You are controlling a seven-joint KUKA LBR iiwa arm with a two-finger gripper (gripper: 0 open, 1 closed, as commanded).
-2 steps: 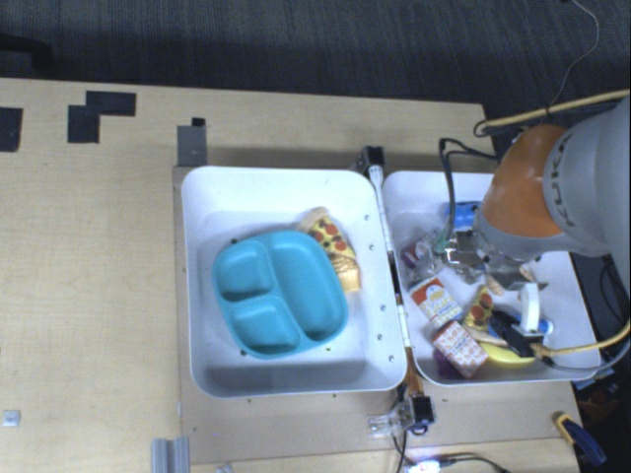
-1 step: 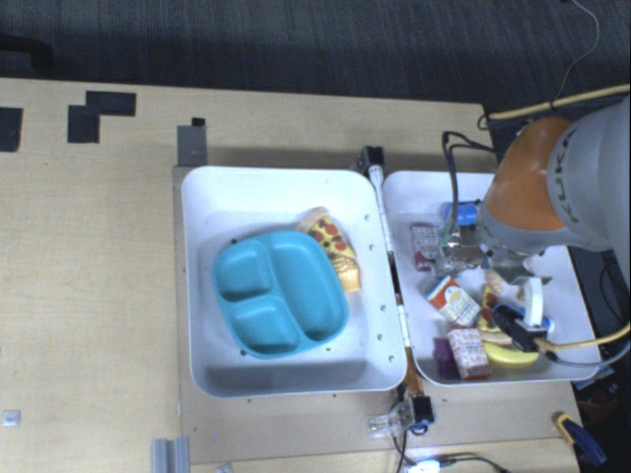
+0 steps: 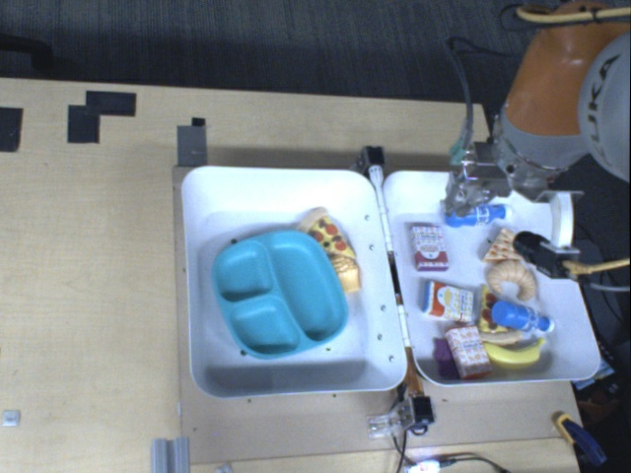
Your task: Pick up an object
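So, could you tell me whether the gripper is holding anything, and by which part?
Cannot be told: the gripper sits right at a small blue bottle, but no grasp shows.

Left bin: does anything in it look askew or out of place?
Slightly. The blue divided tray sits skewed to the left bin's walls, and the pizza slice toy is wedged at the tray's upper right edge rather than in a compartment. Nothing looks spilled or damaged.
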